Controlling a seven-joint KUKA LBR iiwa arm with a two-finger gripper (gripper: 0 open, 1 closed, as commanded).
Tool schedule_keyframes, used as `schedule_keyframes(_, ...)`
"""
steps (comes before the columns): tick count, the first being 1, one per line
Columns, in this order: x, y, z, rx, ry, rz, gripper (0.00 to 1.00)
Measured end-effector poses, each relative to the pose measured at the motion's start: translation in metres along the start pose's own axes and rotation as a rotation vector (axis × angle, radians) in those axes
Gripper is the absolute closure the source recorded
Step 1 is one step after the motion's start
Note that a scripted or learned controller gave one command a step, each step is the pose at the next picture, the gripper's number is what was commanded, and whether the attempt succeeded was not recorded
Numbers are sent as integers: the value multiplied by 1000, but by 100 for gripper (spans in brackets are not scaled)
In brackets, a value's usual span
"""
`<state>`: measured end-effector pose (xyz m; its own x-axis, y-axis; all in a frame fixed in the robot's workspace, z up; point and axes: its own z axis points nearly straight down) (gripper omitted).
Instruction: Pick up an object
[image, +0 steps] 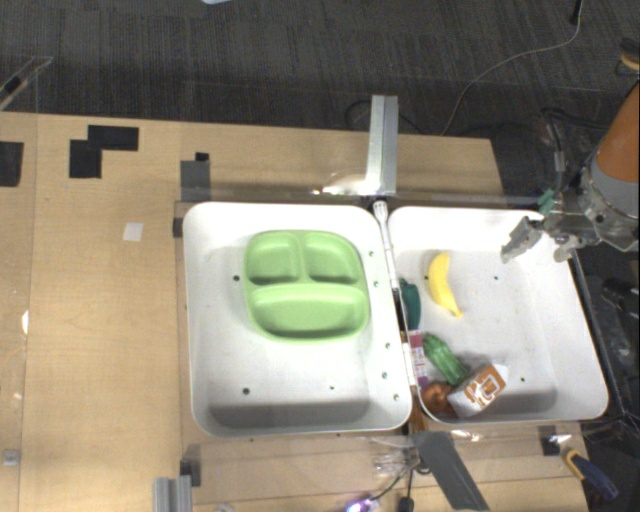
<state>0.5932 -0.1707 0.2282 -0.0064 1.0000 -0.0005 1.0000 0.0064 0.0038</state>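
Camera view puts us above a pale wooden bench (90, 330). Nearest us, at five o'clock in the right bin (560, 340), we see a white-and-orange carton (480, 388) touching a green object (445, 358) and a reddish one (434, 398). Above them lies a yellow banana (442, 283), apart from the rest. At nine o'clock, the left bin (215, 330) bears a green divided tray (303, 283). At three o'clock the gripper (540, 235) hangs over the right bin's far edge, fingers spread, gripping nothing. Beyond, at twelve, dark carpet (250, 50) with a thin cable (510, 62).
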Motion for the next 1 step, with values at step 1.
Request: schedule_keyframes(1, 67, 42, 78, 0, 1, 146, 0)
